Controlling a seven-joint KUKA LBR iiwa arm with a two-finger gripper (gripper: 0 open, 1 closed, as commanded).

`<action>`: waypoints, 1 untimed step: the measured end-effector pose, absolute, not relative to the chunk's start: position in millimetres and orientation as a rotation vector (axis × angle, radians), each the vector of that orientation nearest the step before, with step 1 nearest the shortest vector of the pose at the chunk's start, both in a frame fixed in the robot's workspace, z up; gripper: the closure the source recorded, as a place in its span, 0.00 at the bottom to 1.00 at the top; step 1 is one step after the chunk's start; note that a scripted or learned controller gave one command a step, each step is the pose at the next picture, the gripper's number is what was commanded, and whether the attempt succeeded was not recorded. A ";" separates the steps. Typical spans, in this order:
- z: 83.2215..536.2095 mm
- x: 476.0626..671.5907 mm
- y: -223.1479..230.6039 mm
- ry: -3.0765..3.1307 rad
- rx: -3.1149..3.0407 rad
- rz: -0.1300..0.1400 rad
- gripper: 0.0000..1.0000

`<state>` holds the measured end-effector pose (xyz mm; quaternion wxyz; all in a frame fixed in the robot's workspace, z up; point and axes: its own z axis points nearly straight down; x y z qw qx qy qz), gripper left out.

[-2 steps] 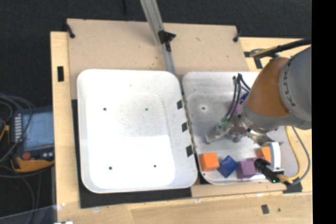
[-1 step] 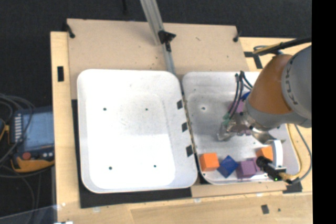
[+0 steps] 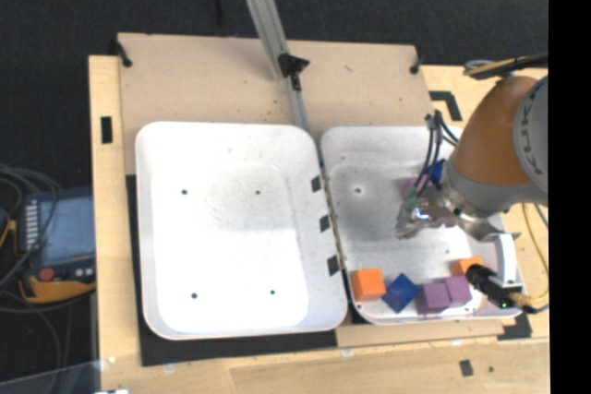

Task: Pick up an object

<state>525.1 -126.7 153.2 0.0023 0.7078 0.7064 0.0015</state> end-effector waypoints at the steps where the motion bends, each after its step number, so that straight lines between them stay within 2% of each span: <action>1: 213.5 534.8 -124.3 2.221 2.212 0.007 1.00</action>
